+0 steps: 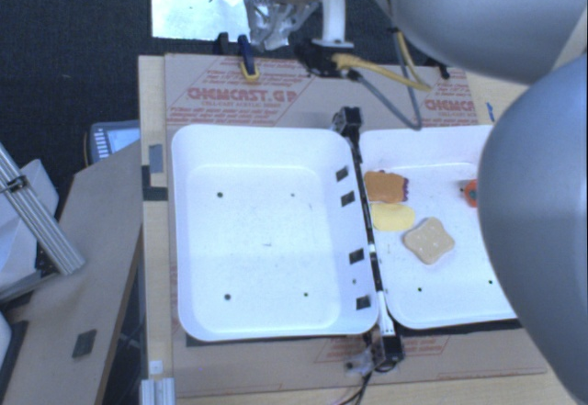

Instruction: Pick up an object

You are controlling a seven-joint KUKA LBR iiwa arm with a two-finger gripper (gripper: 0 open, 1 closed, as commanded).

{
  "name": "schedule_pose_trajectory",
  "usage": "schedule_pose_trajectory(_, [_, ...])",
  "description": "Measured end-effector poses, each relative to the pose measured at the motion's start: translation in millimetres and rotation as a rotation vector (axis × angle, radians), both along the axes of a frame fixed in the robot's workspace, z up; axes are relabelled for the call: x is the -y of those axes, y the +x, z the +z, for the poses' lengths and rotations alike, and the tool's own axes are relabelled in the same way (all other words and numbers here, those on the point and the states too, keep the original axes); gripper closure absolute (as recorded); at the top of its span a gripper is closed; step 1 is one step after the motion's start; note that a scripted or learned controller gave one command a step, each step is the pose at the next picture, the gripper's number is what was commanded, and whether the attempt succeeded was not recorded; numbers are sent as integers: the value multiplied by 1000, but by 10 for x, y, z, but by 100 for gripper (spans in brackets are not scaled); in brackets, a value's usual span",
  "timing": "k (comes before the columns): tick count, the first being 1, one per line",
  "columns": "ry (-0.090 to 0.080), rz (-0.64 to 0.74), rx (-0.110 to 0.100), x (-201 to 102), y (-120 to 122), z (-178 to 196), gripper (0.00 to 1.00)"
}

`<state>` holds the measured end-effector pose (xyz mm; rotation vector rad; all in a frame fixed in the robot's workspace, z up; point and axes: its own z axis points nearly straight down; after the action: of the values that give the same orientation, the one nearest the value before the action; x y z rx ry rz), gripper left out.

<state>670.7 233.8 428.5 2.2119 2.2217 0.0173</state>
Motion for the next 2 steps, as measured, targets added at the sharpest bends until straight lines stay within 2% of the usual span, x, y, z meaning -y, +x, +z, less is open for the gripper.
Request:
schedule_pose_trajectory(1, [0, 4, -11, -16, -783, 177, 100])
schedule_pose_trajectory(2, [1, 2, 0, -4, -537, 1127, 100])
